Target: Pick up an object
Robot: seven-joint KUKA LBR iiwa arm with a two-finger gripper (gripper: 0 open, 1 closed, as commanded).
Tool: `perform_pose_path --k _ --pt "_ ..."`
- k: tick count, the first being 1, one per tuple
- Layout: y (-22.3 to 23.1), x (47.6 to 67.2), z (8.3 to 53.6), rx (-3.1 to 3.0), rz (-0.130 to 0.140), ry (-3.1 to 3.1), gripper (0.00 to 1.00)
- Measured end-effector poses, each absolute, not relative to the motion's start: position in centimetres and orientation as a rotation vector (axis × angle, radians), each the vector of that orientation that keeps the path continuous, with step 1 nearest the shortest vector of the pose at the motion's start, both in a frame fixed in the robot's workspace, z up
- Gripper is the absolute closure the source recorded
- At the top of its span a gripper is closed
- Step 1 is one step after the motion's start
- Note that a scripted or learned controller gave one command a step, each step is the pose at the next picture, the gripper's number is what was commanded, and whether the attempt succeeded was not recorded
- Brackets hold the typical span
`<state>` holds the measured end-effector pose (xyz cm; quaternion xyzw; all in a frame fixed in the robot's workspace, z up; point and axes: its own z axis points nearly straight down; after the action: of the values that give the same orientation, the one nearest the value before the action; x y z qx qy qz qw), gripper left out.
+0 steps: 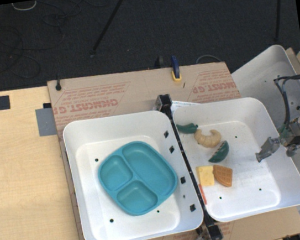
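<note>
You've got 2 white bins side by side. Left bin (82, 154) holds a teal 3-compartment plate (137, 177), lying flat. Right bin (262, 200) has the objs, all toward its left half: dark green piece (187, 129) near the top, tan curved piece (207, 137) just below it, another green wedge (220, 152) touching or nearly touching it, then a yellow block (206, 176) w/ a brown wedge (223, 175) right beside it. Gripper (279, 146) sits at the right bin's right edge, well apart from the objs; fingers look spread, nothing between them, tho the view's poor there.
</note>
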<state>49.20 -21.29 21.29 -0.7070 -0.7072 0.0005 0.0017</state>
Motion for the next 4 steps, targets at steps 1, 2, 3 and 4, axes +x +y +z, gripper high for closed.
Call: perform_pose_path --k 1,2,3,4 --pt "-17.0 58.2 9.8 -2.218 -0.002 -2.224 0.00" --pt "-17.2 58.1 10.6 -2.217 0.003 -2.221 1.00" --pt "-21.5 58.6 30.3 -2.233 -0.008 -2.231 1.00" --pt "-15.2 57.2 42.5 -2.220 -0.013 -2.237 1.00"
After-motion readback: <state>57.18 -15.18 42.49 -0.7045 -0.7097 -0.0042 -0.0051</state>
